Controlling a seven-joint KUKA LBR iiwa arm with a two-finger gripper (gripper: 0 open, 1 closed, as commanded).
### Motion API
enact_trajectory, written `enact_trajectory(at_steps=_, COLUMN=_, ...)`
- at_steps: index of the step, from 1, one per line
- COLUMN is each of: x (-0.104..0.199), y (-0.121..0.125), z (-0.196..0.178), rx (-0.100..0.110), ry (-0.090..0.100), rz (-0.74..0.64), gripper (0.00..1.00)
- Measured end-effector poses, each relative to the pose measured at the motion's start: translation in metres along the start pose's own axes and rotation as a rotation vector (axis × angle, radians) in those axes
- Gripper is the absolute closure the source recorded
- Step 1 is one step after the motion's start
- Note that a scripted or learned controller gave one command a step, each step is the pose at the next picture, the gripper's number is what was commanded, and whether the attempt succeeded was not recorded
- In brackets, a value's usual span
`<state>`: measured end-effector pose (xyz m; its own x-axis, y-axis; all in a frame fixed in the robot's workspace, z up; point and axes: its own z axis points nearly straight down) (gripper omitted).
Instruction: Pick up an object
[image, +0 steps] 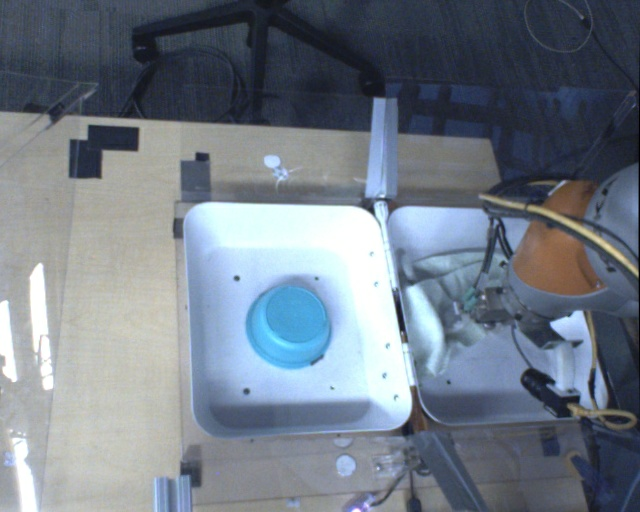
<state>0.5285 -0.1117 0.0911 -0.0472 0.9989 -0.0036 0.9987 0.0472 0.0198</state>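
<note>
A round blue bowl (290, 325) lies upside down in the middle of the left bin (215, 390). In the right bin (480, 405) a crumpled white cloth (428, 318) lies against the left wall. My gripper (468, 312) is down in the right bin, at the cloth's right edge, under the orange-banded wrist (555, 255). The wrist hides most of the gripper.
A metal divider post (382, 150) stands at the back between the bins. Cables (520, 200) loop over the arm at the right. The wooden bench (100, 300) stretches to the left of the bins, with black marks near its back left.
</note>
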Motion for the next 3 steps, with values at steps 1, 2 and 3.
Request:
enact_trajectory(at_steps=1, x=-0.005, y=-0.003, z=-0.056, rx=0.017, ry=0.002, rz=0.113, gripper=0.0)
enact_trajectory(at_steps=2, x=-0.029, y=0.088, z=0.003, rx=0.004, ry=0.0, rz=0.049, gripper=0.0)
enact_trajectory(at_steps=3, x=-0.017, y=0.143, z=0.005, rx=0.009, ry=0.001, rz=-0.05, gripper=0.0)
